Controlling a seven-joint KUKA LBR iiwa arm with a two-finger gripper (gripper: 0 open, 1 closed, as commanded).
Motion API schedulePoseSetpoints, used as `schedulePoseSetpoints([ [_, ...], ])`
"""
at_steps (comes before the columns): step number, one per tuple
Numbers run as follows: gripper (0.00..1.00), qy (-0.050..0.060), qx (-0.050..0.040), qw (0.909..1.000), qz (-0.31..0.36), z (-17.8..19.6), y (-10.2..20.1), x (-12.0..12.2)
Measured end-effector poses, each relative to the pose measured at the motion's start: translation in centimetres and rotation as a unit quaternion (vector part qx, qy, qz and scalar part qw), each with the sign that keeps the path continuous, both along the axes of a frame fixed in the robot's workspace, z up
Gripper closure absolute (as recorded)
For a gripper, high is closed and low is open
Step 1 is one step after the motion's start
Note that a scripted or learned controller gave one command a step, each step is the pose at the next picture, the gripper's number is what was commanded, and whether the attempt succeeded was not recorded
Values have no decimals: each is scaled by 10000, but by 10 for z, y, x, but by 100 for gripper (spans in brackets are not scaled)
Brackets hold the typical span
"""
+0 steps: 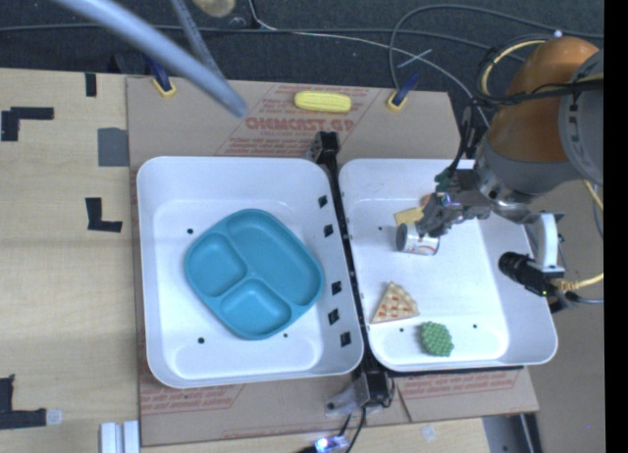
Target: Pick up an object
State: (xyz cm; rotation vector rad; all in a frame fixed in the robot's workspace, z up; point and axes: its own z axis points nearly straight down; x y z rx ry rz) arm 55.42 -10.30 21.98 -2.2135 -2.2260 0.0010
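A pale wooden desk point(59, 275) carries a cardboard sheet point(285, 123), and on it two shallow white bins stand side by side, their inner walls touching along a black clip strip.

In the right bin point(491, 343), a small grey cylinder point(402, 237) lies near the middle, slightly toward 10 o'clock, with a tan scrap point(407, 216) just beside it at 12 o'clock. The pincer point(439, 218) hangs just at the cylinder's 3 o'clock side, close over the bin floor; whether its jaws are apart or together I cannot tell, as the wrist hides them, and nothing is seen held. The grey arm with its orange band point(545, 69) reaches in over the bin's 2 o'clock corner.

Toward 6 o'clock of the cylinder lies a waffle-patterned triangle point(394, 302), and a green knobbly lump point(436, 338) sits near the bin's 6 o'clock wall. The bin's 9 o'clock strip and 4 o'clock part are bare floor.

The left bin point(162, 245) holds a blue divided tray point(253, 273), tilted, with open floor all round it.

A yellow piece point(322, 101) lies on the cardboard beyond the bins at 12 o'clock.
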Motion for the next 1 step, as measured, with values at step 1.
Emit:
schedulePoseSetpoints([
  [1,100,-7,1,10000,3,10,51,-12],
])
